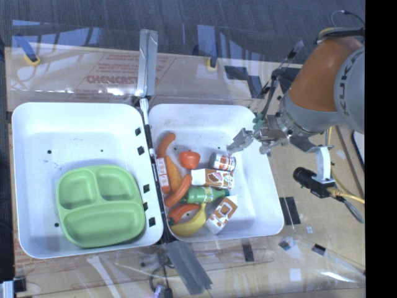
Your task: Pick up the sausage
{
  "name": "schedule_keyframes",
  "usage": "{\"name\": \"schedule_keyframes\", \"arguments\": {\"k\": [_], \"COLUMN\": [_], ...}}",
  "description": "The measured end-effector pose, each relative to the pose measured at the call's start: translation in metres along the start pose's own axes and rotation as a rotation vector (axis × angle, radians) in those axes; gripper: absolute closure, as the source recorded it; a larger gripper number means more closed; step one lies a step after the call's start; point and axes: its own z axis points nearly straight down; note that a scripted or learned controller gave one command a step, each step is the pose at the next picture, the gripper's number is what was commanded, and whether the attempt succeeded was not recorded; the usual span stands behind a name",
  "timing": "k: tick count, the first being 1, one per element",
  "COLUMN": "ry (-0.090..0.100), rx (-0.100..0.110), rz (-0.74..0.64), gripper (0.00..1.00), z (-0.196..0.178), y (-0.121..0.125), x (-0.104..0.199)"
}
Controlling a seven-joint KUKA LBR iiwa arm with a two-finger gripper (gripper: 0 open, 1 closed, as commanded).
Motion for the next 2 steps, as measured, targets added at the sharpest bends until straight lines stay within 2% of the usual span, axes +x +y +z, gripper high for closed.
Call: {"name": "schedule_keyframes", "arguments": {"k": [1,2], "ry": [-0.001,-0.002], "rx": [-0.001,-0.002], "rz": [-0.177,-0.12], "gripper": [0.0,0.0], "z": [0.064,0.047], "y": [0.067,0.065], "x": [0.078,0.107]}}
